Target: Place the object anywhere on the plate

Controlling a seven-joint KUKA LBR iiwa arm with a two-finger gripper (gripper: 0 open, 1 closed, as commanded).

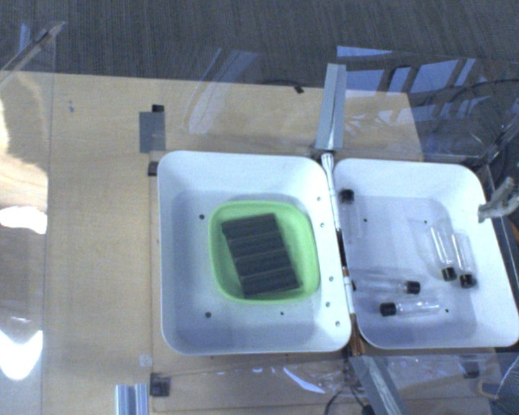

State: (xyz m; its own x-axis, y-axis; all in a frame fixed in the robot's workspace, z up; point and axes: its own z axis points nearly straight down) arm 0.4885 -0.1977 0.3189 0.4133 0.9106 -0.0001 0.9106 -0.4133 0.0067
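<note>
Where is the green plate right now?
The green plate sits in the left white bin, near its middle, with a dark ridged block on it. The clear tubes lie in the right bin.

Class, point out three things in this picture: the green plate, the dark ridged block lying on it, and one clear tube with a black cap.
green plate (218, 262): camera view, bare left rim.
dark ridged block (259, 255): camera view, middle of its top.
clear tube (408, 308): camera view, glass body beside its cap.

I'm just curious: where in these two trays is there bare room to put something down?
Right bin: bare floor at its far left and middle. Crowded near its front right, where clear tubes lie. Left bin: the green plate, bearing a dark ridged block, leaves narrow margins.
</note>
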